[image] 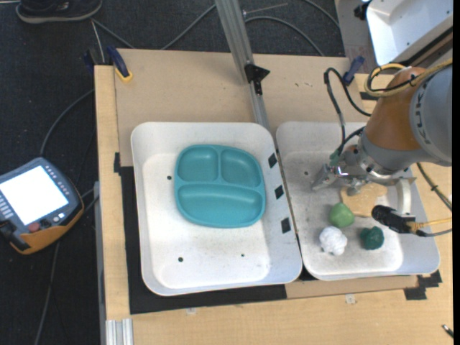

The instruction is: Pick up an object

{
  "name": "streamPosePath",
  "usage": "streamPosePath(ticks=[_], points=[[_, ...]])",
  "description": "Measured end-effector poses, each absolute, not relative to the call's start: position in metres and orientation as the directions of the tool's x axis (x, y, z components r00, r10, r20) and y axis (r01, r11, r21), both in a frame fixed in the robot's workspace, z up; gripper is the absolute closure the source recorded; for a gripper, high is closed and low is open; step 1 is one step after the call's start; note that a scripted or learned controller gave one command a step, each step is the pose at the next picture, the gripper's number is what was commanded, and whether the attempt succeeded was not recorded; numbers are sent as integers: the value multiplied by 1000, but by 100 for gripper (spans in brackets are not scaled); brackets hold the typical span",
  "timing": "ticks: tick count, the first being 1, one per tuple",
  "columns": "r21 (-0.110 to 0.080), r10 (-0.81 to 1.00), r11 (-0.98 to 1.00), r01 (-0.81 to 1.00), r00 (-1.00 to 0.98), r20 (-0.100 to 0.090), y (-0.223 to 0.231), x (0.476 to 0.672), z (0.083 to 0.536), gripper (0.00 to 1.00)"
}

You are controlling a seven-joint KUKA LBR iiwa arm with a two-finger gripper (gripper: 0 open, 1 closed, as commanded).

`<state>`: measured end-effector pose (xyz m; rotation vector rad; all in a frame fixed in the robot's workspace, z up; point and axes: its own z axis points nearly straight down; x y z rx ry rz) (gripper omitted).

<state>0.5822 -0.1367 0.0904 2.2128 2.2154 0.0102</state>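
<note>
Fingers: the gripper [336,176] points toward 9 o'clock, low over the right bin [309,257]; its metal tips are a blurred tangle, so whether they are apart or closed cannot be told, and nothing is seen between them.
Arm: the arm [402,121] comes in from 3 o'clock, the orange band above the grey wrist, cables looping around it.
Objects: a green ball [342,215] lies just at 6 o'clock of the gripper; a white lump [333,240] sits at 7 o'clock of the ball, near it; a dark green lump [372,237] sits at 4 o'clock of the ball.
Room: the right bin's floor is bare toward 9 o'clock of the gripper, up to the rim it shares with the left bin [154,264].
Left bin: a teal tray [219,186] with three compartments lies in its middle.
Hidden: the right bin's 3 o'clock part is covered by the arm; a black part [388,218] crosses near the dark green lump.
</note>
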Motion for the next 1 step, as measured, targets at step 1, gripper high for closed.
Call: streamPosePath(ticks=[1], points=[[20, 1000, 1, 1000, 0, -6, -138, 584, 105, 100]])
